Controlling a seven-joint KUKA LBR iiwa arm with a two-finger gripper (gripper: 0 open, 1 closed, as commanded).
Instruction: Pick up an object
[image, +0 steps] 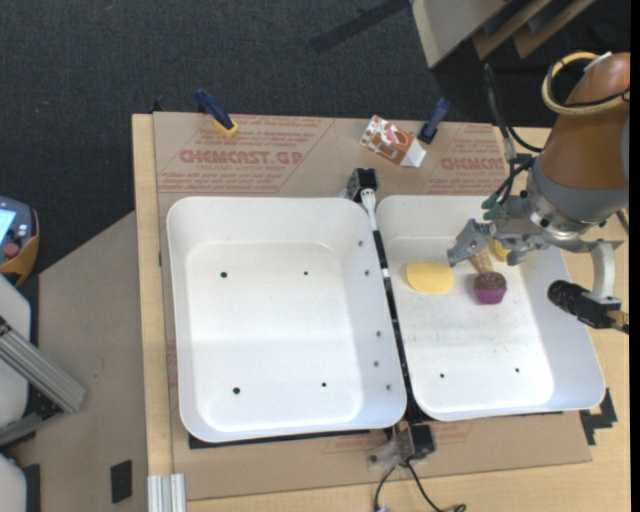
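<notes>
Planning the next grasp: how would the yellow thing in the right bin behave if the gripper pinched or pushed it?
The yellow thing looks low, flat and rounded, so it would probably slide on the smooth white bin rather than roll or tip. Its low profile may leave little to pinch. Pushed right, it might bump the purple thing nearby. Stiffness can't be judged.

single fixed cam above the bench (300, 150), angled down, mid-range. both white bins (270, 320) fully in frame; arm (590, 130) enters at bench's right edge.
</notes>
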